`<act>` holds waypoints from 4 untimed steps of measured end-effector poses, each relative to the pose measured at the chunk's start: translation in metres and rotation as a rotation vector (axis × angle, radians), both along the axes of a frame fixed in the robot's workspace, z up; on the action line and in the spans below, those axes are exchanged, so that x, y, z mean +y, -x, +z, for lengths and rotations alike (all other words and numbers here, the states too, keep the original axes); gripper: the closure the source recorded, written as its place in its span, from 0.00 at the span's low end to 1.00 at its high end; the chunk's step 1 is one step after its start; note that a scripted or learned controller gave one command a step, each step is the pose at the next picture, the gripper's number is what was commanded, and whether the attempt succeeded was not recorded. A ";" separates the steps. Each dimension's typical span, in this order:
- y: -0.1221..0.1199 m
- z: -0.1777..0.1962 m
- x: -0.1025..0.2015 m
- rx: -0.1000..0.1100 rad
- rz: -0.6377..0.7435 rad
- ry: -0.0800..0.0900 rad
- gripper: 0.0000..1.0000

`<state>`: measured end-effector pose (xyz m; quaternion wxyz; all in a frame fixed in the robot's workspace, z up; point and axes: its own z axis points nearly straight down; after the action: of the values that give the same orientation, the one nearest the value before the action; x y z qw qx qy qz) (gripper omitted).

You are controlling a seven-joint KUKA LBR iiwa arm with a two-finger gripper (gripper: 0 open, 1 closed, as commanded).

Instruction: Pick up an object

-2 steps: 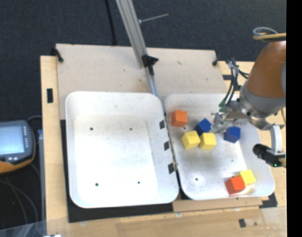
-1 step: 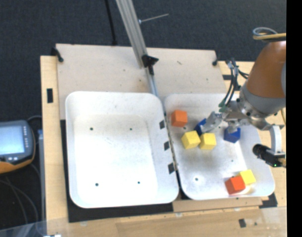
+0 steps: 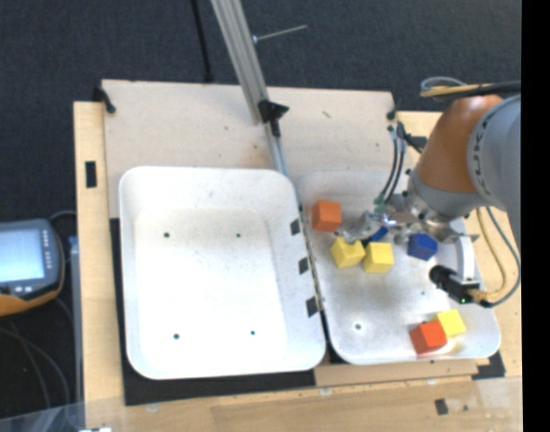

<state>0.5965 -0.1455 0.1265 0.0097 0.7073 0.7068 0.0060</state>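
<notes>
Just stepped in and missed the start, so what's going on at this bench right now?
A grey robot arm reaches in from the right over the right-hand bin, trying to pick up one of the small blocks. Its gripper is low among a cluster: two yellow blocks, an orange block and a blue block. Whether it has hold of anything cannot be seen. Another orange block and a yellow one sit near the bin's front corner. The left bin sits alongside.
</notes>
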 end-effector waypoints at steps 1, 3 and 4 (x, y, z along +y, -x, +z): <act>0.007 -0.007 0.010 -0.001 0.001 -0.002 0.00; 0.096 0.156 0.050 0.012 -0.002 -0.002 0.00; 0.076 0.052 0.048 0.028 0.000 -0.004 0.00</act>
<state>0.5203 -0.0975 0.1784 -0.0019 0.7075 0.7067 -0.0025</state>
